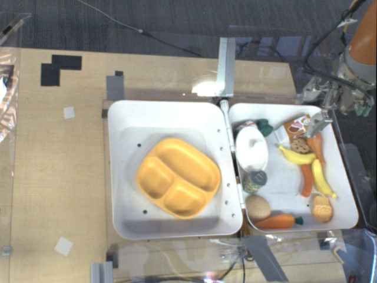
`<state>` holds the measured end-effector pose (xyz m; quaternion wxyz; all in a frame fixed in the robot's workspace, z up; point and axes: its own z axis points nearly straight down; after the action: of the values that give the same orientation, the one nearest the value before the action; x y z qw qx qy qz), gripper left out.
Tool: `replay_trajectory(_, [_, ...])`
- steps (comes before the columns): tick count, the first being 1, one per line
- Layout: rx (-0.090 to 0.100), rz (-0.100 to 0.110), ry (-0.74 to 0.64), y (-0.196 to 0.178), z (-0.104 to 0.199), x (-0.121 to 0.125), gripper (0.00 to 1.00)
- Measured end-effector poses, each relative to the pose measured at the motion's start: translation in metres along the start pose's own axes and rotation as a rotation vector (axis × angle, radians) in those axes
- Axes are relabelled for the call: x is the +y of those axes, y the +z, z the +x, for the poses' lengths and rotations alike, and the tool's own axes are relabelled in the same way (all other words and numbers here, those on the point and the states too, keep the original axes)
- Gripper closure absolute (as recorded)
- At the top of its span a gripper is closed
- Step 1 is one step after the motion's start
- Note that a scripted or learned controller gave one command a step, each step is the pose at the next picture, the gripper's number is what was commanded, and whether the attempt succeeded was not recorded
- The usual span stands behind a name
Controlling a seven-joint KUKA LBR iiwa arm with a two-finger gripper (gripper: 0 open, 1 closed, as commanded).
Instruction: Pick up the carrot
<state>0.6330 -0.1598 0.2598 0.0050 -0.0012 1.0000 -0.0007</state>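
in the right bin [347, 208] we count two carrots: one carrot [277, 221] lies flat along the near wall, its green stub pointing right, just beside a brown round potato-like thing [257, 207]; a second, thinner carrot [310, 164] runs lengthwise near the far right. we also count two bananas [296, 155] [321, 177], which lie on either side of that thin carrot, one white bottle [251, 147], one dark-lidded jar [254, 180], one small orange bread-like lump [321, 207] and one printed packet [297, 130] at the far wall. in the left bin [121, 175] sits one yellow divided plate [178, 176] with three compartments. the gripper [321, 121] hangs over the far right corner of the right bin, above the packet and the top of the thin carrot; we cannot tell how it stands, since its tip blurs into the clutter beneath. the arm is cut off by the frame's right edge, and a red and green item behind the bottle is too hidden to name.
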Motion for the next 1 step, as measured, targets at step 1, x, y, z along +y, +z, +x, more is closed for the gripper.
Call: replay_trajectory(1, [0.012, -0.002, 0.033, 0.124, 0.0206, -0.0201, 0.0])
